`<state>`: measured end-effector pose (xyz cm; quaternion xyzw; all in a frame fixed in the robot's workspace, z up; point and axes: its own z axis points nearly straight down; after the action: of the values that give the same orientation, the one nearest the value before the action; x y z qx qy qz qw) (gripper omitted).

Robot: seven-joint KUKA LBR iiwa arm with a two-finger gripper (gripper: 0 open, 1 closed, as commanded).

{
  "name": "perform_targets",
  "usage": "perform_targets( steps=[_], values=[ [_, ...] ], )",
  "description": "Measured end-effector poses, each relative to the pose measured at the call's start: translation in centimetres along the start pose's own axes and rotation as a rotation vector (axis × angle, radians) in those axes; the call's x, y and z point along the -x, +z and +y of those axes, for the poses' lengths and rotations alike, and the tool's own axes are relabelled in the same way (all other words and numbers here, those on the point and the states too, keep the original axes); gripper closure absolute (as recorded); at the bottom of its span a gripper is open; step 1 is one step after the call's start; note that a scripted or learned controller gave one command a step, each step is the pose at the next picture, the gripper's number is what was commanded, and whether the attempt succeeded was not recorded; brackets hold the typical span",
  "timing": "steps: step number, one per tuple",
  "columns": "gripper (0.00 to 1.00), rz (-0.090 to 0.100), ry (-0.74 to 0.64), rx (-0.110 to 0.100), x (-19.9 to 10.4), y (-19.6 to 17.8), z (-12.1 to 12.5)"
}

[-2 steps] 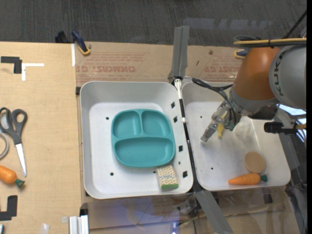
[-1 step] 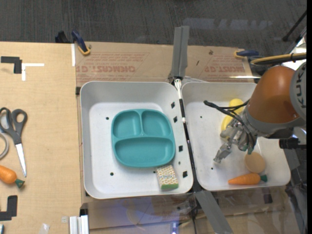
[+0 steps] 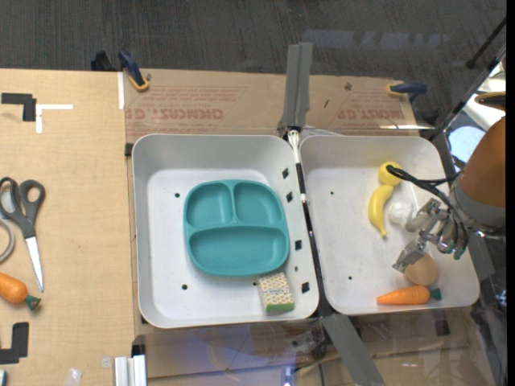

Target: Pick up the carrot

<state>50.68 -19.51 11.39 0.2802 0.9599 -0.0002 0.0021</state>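
Two carrots are on this bench, and the one I count as mine is the carrot lying flat in the right bin, just below my gripper and close to the bin's near wall. Its green stub points toward my arm's side and its tip points away, toward the divider between the bins. The other carrot is far off on the wooden bench beyond the left bin, near the scissors, and I judge it out of the way.

My fingers look parted, with nothing between them. Right under them sits a tan, egg-like lump, which touches or nearly touches the carrot's thick end. A banana and a pale white lump lie just beyond my gripper, up the bin.

My guess is that the carrot is a light, stiff, smooth plastic toy. Being tapered and round, it will likely roll or squirt out if pinched near the tip. I would take it across its width at the thicker half, a little away from the tan lump, with my fingers straddling it from either long side. The near wall leaves little room on that side.
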Motion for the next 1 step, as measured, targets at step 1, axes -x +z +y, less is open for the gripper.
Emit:
perform_targets(
  steps=[1],
  values=[
    [0.0, 0.001, 0.332, 0.0, 1.74, 1.58, 4.52]
  ],
)
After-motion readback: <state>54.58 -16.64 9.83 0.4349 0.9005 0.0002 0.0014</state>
